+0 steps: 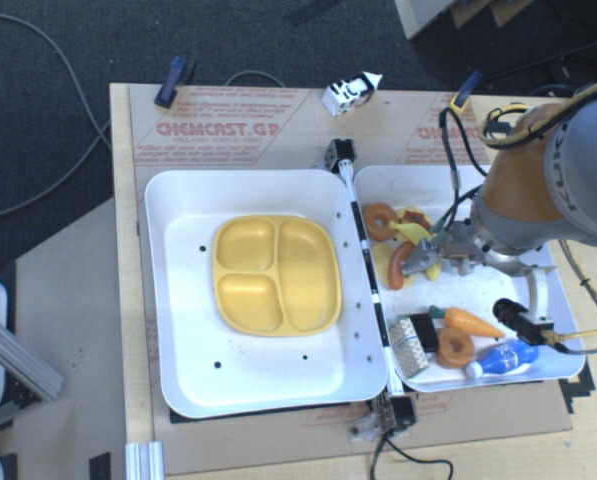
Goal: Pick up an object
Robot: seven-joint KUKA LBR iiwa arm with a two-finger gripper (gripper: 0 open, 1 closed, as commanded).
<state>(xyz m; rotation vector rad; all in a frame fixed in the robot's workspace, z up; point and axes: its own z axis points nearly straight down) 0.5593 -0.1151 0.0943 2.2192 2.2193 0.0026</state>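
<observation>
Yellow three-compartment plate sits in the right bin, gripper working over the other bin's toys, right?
Wrong bin. The camera view shows the yellow three-compartment plate in the left white bin; the gripper is over the toys in the right white bin.

The right white bin (568, 368) is crowded along its left and front edges by toy food; open floor is left at its middle.

Robotics lab – plywood bench (228, 128) w/ clamps (171, 81), two white bins (163, 268), loose cables (38, 118), dark carpet (78, 28)
</observation>
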